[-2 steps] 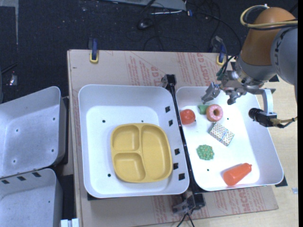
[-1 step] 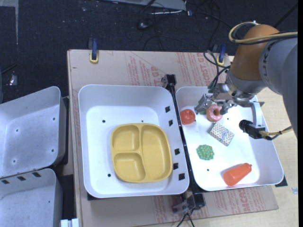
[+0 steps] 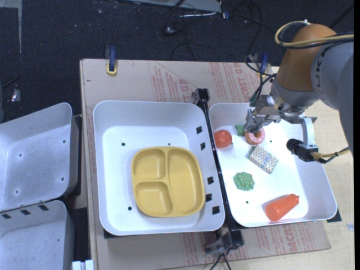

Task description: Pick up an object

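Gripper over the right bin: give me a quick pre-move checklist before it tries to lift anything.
1. Gripper over a target: ok, it sits at the pink ring near the back of the right bin.
2. Ring seen between the fingers: cannot tell, the wrist hides the contact.
3. Neighbours apart from the ring: ok for the red ball and the patterned block; a small green piece lies close beside the gripper.
4. Green bumpy ball and orange carrot-like toy out of the way: ok, both lie toward the bin's front.
5. Yellow divided plate in the left bin: ok, far from the arm.
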Action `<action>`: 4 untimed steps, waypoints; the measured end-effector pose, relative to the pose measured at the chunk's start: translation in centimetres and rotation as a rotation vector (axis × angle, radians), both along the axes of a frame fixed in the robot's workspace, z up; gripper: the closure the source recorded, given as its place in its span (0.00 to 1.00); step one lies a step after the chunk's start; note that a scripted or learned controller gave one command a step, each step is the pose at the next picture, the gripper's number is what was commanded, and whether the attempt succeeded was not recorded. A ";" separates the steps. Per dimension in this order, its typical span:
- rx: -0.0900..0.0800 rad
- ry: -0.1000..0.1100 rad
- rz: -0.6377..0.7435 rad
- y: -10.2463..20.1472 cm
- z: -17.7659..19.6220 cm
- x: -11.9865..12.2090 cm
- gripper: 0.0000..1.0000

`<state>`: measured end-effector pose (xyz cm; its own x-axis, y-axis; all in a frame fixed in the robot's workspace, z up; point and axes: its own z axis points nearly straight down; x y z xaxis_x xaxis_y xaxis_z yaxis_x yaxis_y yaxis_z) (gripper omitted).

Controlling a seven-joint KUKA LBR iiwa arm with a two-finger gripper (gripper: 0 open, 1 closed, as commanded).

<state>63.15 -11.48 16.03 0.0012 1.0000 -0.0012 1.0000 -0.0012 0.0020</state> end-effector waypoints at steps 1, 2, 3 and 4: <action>0.000 -0.004 0.004 0.7 4.6 0.2 1.00; 0.000 -0.002 0.004 0.7 6.7 0.2 1.00; 0.002 0.002 0.008 7.1 6.6 0.2 1.00; 0.003 0.003 0.009 12.4 7.1 -1.2 1.00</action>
